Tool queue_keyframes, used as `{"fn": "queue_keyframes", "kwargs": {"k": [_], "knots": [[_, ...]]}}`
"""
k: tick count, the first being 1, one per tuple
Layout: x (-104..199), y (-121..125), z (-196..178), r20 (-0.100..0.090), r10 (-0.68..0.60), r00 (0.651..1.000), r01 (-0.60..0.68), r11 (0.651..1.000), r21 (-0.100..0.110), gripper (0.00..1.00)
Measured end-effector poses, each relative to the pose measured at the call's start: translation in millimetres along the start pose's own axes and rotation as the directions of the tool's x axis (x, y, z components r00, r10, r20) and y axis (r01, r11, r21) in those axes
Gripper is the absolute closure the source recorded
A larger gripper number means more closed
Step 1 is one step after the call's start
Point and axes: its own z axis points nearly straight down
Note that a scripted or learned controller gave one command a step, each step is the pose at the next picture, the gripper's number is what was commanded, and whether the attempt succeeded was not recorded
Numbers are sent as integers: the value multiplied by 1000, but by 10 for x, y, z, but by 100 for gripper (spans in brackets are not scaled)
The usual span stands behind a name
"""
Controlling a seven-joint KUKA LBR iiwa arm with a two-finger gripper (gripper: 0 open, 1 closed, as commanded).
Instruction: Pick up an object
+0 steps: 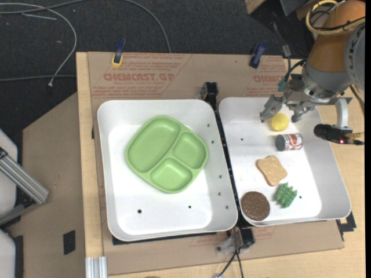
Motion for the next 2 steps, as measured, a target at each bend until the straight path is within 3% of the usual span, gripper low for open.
{"fn": "queue_keyframes", "kwargs": {"k": [1, 2], "knots": [[4, 31, -96, 2, -3, 1000, 3, 1000, -15, 0], [-93, 20, 453, 2, -2, 1000, 2, 1000, -10, 0]]}}
